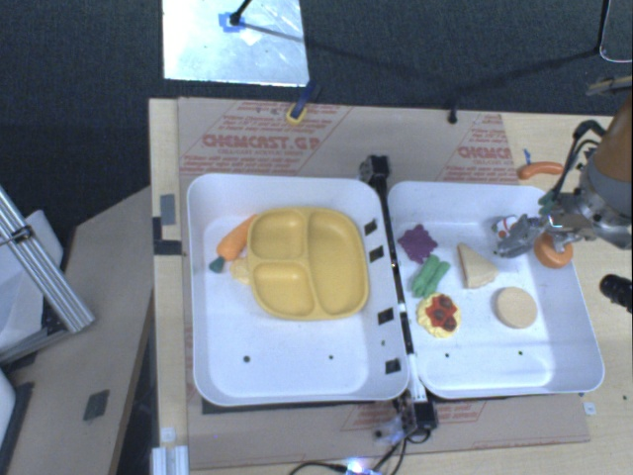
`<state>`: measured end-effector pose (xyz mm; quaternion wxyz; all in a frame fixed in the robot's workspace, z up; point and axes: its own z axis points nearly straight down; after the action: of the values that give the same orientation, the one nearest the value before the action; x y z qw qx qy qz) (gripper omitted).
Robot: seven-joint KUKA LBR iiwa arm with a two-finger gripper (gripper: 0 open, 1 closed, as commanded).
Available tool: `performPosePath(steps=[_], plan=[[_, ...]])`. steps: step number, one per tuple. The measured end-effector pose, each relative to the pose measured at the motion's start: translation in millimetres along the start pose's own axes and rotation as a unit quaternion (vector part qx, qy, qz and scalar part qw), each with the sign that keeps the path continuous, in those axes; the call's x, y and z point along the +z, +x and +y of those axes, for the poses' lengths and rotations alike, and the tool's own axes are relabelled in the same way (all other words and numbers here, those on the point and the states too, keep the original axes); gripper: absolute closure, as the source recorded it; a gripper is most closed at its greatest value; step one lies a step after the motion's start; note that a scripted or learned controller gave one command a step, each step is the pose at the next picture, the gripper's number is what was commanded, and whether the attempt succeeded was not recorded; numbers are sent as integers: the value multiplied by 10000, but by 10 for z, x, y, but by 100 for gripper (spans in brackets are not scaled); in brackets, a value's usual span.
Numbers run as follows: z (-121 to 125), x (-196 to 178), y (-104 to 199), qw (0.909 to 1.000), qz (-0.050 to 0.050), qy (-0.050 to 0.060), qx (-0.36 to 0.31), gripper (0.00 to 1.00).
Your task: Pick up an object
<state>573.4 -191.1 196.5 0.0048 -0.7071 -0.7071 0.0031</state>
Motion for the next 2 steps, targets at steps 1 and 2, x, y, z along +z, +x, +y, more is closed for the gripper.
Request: performPosePath(steps=[1,2], plan=[[30,-74,4,10000,-14,-62,-16,0],[17,349,41,10000,-9,-49,-10,0]])
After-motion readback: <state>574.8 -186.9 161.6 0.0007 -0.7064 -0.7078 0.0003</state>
